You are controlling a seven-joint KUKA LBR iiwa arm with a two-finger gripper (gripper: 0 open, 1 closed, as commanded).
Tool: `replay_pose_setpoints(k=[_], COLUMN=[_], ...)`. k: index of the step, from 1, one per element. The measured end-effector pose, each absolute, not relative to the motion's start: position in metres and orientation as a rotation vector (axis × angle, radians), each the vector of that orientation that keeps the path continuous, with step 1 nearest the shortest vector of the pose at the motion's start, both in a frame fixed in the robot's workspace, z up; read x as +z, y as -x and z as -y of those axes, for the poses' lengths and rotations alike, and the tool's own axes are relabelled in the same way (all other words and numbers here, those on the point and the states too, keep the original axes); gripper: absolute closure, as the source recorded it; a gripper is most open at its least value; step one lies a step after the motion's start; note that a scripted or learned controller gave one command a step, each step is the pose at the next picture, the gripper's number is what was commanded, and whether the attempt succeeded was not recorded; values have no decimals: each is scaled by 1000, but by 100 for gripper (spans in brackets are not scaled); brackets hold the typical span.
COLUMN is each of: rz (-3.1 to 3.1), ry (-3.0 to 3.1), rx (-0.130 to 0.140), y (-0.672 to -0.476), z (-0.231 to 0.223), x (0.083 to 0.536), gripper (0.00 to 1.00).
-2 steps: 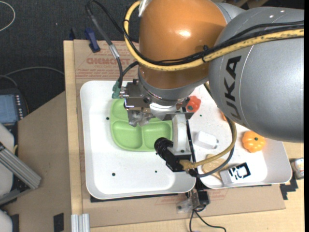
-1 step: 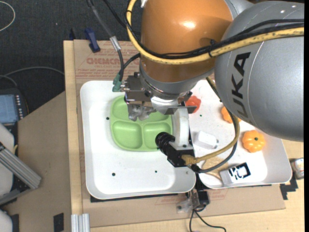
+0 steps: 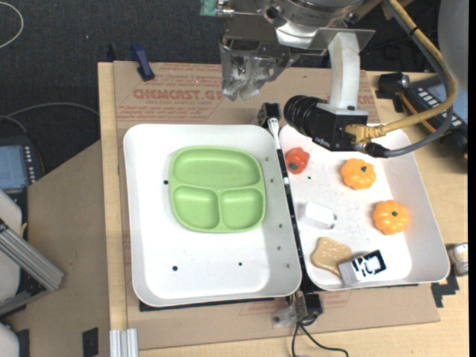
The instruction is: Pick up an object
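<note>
My gripper (image 3: 248, 79) hangs high above the far edge of the left bin (image 3: 141, 222), over the cardboard behind it, with nothing seen in it. In the right bin (image 3: 425, 233) lie a small red pepper (image 3: 297, 159), two orange pumpkins (image 3: 358, 174) (image 3: 390, 216), a white block (image 3: 317, 215), a tan cookie (image 3: 330, 253) and a grey block with a black and white label (image 3: 363, 266). All of these lie well in front of and to the right of the gripper.
A green divided plate (image 3: 218, 189) lies in the left bin. A raised divider (image 3: 286, 199) runs between the two bins. A blue clip (image 3: 142, 62) sits on the cardboard at the back left.
</note>
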State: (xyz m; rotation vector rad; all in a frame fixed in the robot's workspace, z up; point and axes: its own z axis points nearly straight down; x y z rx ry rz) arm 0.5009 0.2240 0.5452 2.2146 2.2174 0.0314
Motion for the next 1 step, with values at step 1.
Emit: replay_pose_setpoints(k=[1], rz=[-2223], ry=[-2218], rx=[6], y=[-500], z=[-225], x=[546], gripper=[100])
